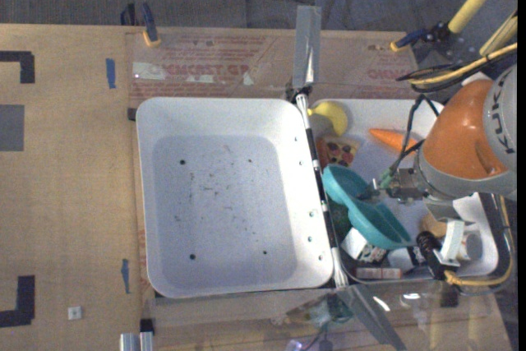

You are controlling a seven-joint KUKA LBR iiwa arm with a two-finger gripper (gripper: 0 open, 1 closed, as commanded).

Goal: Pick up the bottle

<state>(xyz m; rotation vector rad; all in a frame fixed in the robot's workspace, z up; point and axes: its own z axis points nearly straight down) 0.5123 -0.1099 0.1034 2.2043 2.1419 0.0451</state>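
Observation:
The arm reaches over the right bin [355,107], its orange band high above the bin's right half. My gripper [388,187] hangs low at the middle of that bin, right over the rim of a teal bowl-like piece [371,219]. A small white bottle-like item with a dark label [371,255] lies near the front wall, partly under the teal piece. A slim tube-shaped thing [380,273] rests beside it against the front edge. I cannot tell which of these is the bottle.
The right bin also holds a yellow rounded toy [331,115] at the back, an orange carrot-like piece [391,138], a patterned card [338,152] and a second teal piece [343,183]. The left bin [156,136] stands alongside, sharing a wall.

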